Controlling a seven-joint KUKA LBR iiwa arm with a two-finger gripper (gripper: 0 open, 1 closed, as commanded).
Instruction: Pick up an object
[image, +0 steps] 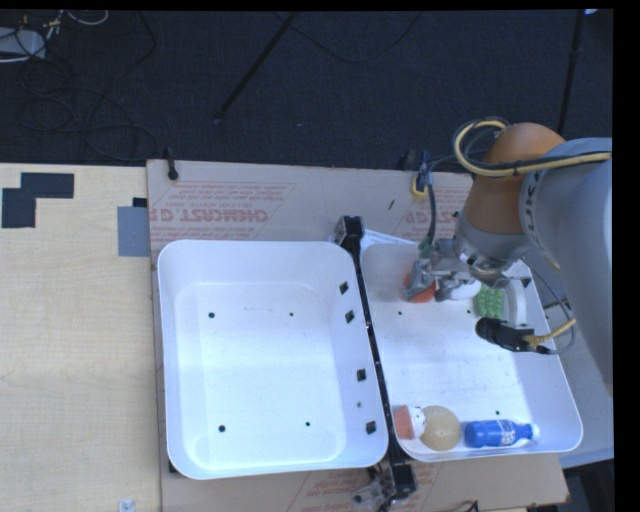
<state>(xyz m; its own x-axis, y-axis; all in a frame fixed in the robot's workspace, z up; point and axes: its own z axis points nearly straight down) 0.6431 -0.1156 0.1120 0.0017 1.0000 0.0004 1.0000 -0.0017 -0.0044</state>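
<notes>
Down at the front rim of the right bin (452, 372), three things sat in a row: a blue bottle (500, 433) lying on its side toward the right corner, a tan ball (439, 428) just beside it, and an orange-and-white piece (403, 421) touching the ball, tight against the wall shared with the left bin (260, 370). Behind that row the white floor ran open, plenty of room across the middle. The left bin offered bare floor from wall to wall.

Further back, the end effector (437, 280) hung low over the far-left part of the right bin, close to the shared wall. A red thing (421, 291) lay right at its left side, so close that it was hard to say whether they touched. Apart or together? Could not tell from up here. A green thing (491, 300) lay just to its right, partly under the wrist.

The grey arm (570, 230) covered the bin's far-right corner. Beyond, cardboard (250, 205) lay under both bins on the pale tabletop (70, 330).
</notes>
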